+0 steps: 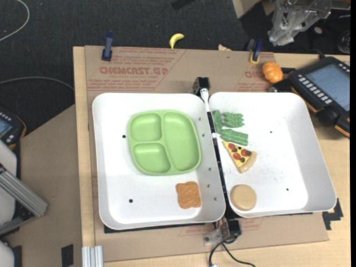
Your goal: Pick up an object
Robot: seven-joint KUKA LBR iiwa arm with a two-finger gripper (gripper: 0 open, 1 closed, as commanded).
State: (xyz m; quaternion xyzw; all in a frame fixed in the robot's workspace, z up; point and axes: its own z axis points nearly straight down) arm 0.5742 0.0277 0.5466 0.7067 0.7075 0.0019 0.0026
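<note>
In the right bin [289,149], along its left side, lie two bunches of green beans [230,119] [233,135], a pizza slice [240,156] and a round tan bun [243,197]. The left bin [108,149] holds a green divided plate [164,142] and a brown toast piece [188,194] near its front right corner. My gripper [285,31] hangs high beyond the far right corner of the bench, well away from both bins and over none of the objects.
A small yellow banana [176,39] and an orange fruit [272,71] lie on the cardboard behind the bins. Blue clamps [107,47] [256,52] stand at the back edge. A teach pendant [328,90] rests at the right bin's far right.
</note>
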